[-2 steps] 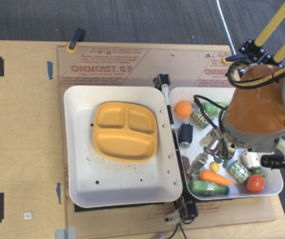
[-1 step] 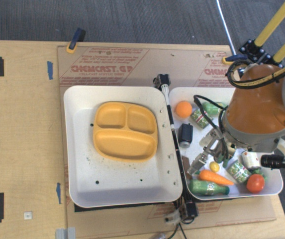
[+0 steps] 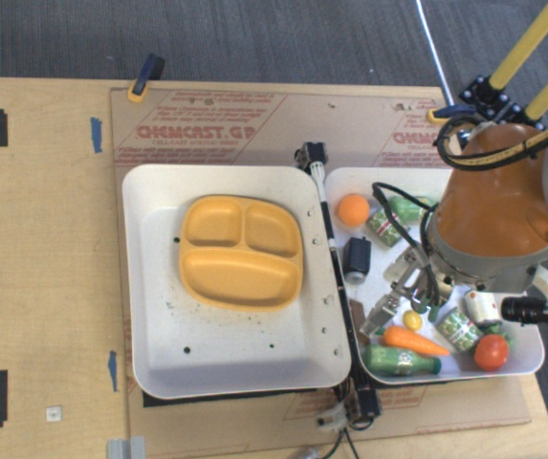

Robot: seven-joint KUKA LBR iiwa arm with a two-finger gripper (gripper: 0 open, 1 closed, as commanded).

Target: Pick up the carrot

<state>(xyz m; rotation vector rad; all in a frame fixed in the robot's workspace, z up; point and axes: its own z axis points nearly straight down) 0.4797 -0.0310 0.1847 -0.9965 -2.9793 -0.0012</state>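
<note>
Your jaws [image 3: 398, 299] hang in the right bin [image 3: 532, 363], apparently apart and empty, just above the carrot [image 3: 415, 342], which lies against a green bottle [image 3: 403, 360]. Left of them, the yellow tray [image 3: 242, 252] fills the other bin [image 3: 149, 285].

cam: one fixed view above the bench [image 3: 44, 256] | aim: down at a slant, floor strip at 12 o'clock | range: mid, both white bins in frame, left bin [image 3: 149, 285] central, right bin [image 3: 532, 357] at 4 o'clock | arm [image 3: 493, 208] from 3 o'clock
</note>
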